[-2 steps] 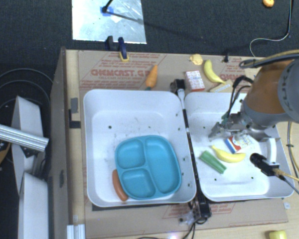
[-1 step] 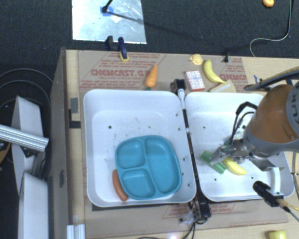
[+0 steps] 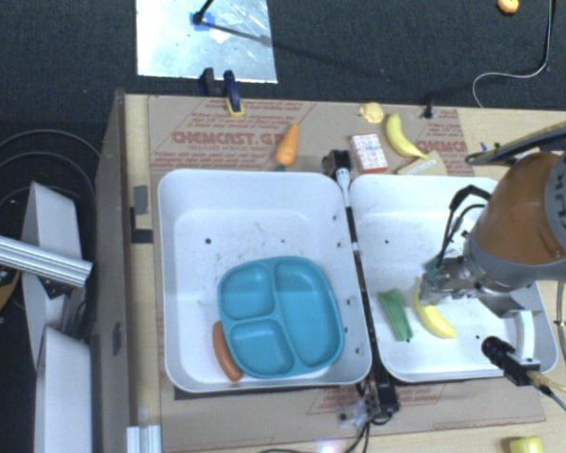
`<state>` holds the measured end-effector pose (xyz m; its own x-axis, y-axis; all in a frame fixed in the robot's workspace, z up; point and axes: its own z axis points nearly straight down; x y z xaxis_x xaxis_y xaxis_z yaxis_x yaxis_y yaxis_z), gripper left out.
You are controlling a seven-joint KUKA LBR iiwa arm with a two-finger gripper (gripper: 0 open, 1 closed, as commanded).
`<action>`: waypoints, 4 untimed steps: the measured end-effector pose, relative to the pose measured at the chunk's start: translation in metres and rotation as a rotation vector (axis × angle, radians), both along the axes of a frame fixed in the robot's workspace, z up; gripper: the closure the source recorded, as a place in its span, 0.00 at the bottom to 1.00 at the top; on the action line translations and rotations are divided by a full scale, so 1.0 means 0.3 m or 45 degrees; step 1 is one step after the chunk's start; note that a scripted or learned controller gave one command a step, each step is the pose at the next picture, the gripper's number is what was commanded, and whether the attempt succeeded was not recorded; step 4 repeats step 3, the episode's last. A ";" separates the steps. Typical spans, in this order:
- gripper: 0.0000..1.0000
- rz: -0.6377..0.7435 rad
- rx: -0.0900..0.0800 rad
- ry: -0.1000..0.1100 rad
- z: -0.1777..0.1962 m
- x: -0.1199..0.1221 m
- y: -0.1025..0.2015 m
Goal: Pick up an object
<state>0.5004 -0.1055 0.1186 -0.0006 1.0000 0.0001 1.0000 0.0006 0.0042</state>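
In the right bin [image 3: 396, 210] a yellow banana [image 3: 435, 319] lies near the front, with a green pickle-like piece [image 3: 394, 313] just left of it. My gripper [image 3: 432, 286] hangs low over the banana's upper end, reaching in from the right. The wrist hides its fingertips. In the left bin [image 3: 198, 215] sits a blue divided plate [image 3: 280, 316], and an orange sausage [image 3: 225, 351] lies against the plate's front left edge.
Behind the bins, on the cardboard, lie a carrot [image 3: 286, 145], a second banana [image 3: 399, 137], a small red-and-white box [image 3: 369, 153] and a yellowish lump [image 3: 371, 112]. The arm's body covers the right bin's right side.
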 end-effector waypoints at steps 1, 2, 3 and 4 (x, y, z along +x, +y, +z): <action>0.00 0.000 0.000 0.001 -0.002 -0.001 0.000; 0.00 0.003 0.002 0.003 -0.110 -0.008 0.052; 1.00 0.002 0.003 -0.010 -0.064 0.004 0.053; 1.00 0.002 0.003 -0.010 -0.064 0.004 0.053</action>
